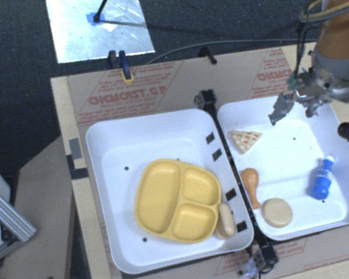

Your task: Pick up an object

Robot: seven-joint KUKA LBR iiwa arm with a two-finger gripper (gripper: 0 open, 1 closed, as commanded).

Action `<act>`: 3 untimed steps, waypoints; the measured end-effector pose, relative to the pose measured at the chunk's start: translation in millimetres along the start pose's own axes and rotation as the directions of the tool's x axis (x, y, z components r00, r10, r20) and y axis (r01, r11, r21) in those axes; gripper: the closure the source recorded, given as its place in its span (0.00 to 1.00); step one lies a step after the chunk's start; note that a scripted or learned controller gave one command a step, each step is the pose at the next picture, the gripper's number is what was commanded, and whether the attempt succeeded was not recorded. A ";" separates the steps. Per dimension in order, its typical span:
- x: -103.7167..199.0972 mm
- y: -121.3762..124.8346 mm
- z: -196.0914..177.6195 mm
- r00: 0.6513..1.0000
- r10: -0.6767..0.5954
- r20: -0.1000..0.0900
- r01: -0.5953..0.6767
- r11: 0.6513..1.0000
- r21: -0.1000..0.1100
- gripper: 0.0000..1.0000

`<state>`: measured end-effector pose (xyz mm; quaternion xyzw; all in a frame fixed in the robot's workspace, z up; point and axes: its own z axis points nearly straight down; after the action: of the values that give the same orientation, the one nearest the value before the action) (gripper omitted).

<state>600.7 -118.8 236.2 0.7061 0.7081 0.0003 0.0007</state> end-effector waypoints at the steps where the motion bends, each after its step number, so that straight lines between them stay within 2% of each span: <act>1: -7.4 0.2 59.5 1.000 0.002 -0.001 -0.002 1.000 0.004 0.00; 3: -5.1 8.4 154.2 1.000 0.001 -0.001 -0.001 1.000 0.004 0.00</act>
<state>609.4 -123.9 82.0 0.7066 0.7077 -0.0006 -0.0009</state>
